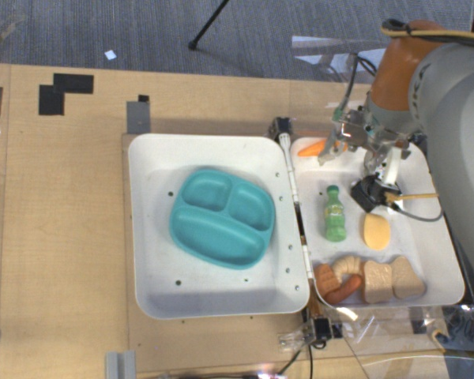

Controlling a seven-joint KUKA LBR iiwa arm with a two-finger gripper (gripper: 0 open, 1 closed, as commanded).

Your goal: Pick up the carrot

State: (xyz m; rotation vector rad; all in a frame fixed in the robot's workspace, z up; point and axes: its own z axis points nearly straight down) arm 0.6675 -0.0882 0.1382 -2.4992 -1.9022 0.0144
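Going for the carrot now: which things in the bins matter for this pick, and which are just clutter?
In play:
carrot, far corner of the right bin
gripper, beside the carrot

Clutter:
green bottle
yellow piece
bread pieces
sausage
teal divided plate in the left bin

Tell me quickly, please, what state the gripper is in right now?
Gripper: cannot be told; it sits beside the carrot at the back of the right bin.
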